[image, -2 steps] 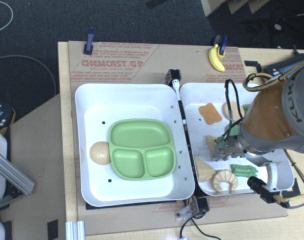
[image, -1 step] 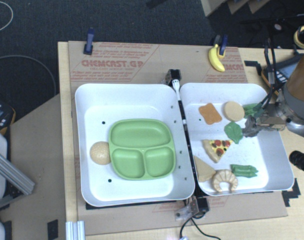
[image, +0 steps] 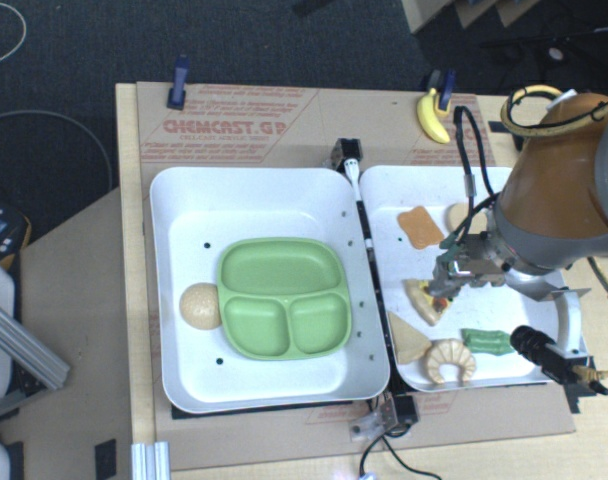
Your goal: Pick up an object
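Brown bench (image: 234, 118), 2 white bins (image: 184, 368), dark carpet (image: 84, 28)

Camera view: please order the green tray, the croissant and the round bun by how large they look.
1. Green tray, by far the largest.
2. Croissant and round bun look about alike, so I will not rank them.

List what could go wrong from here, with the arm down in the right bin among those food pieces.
1. The end effector sits right over the pizza-like wedge, near its edge; a grasp there may slip off.
2. The croissant, green piece and orange slice lie close by, so the wrist could nudge them.
3. The cables hang over the bin wall and might snag.
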Controlling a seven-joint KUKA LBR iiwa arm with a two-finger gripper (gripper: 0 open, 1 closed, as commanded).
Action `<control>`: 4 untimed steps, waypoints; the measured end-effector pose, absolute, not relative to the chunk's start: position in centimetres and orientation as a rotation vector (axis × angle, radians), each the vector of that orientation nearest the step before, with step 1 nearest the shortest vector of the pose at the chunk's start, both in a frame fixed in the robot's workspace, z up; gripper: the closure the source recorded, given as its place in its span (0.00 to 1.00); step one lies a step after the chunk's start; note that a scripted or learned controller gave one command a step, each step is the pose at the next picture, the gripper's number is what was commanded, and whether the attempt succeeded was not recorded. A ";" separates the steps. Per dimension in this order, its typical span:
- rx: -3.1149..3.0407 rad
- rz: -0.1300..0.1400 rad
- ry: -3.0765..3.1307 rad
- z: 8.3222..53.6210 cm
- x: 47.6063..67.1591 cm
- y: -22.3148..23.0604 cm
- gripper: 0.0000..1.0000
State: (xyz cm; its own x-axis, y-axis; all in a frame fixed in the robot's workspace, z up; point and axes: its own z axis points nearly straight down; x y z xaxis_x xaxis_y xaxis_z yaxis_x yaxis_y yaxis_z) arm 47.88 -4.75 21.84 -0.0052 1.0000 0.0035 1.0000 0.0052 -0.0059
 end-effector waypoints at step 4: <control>-2.229 -0.027 -2.232 44.5 49.8 4.3 1.00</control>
State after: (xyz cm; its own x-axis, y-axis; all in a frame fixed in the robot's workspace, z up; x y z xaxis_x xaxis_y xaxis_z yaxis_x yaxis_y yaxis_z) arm 49.77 4.28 44.48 -0.0014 1.0000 0.0033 0.9998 0.0013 0.0212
